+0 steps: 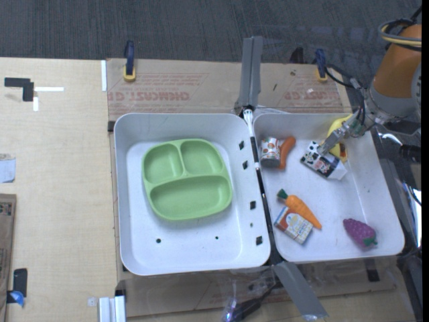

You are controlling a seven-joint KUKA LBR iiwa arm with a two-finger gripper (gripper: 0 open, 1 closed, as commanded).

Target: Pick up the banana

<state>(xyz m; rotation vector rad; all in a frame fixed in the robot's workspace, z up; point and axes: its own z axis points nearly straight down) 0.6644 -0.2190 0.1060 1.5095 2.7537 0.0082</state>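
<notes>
The yellow banana lies at the far right of the right bin, close to its back wall. Most of it is covered by my gripper, so just its yellow ends show above and below the gripper. The gripper reaches in from the upper right at a slant and sits low over the banana. Its tip is right next to a small black-and-white box. I cannot make out whether the banana is gripped.
The right bin also holds a small can beside an orange carrot, a second carrot, a juice carton and purple grapes. A green divided plate lies in the left bin.
</notes>
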